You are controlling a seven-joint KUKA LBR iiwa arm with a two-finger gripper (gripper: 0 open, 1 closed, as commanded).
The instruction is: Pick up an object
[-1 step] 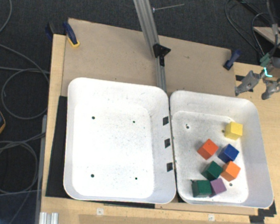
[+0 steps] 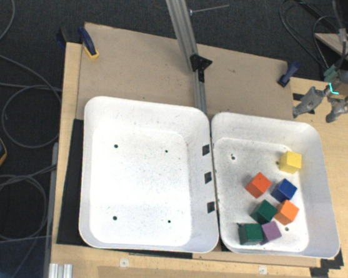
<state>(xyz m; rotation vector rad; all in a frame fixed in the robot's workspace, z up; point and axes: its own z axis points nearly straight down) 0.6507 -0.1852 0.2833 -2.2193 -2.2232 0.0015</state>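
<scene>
Hand (image 2: 320, 106) open, clear of blocks (image 2: 271, 201).

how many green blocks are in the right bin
2. One green block sits mid-cluster, between the blue block and the purple block. The other, darker green block lies by the bin's near wall, touching the purple one. None looks hidden.

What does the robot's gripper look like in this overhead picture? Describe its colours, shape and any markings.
The gripper is grey metal, with two short dark-grey fingers below a silvery, boxy wrist block. A small cyan-green light or marking shows on the block, and dark cables run behind it.
</scene>
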